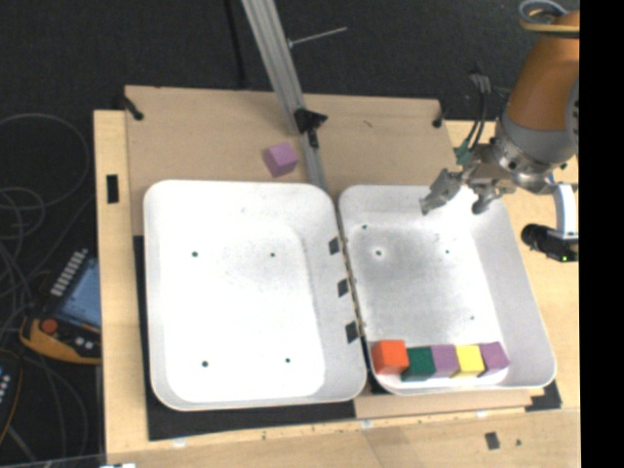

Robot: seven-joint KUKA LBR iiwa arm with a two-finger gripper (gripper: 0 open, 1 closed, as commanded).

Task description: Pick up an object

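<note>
Reaching from: our jaws (456, 195) hang spread, holding nothing, at right bin's (522, 291) far edge;
Target lies: block row (441, 359) along near rim, well apart

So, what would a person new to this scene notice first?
Probably the row of coloured blocks along the near edge of the right bin: orange block, green block, purple block, yellow block, another purple block. Next, the gripper open above that bin's far edge, and a stray purple cube on the bench beyond the left bin.
</note>
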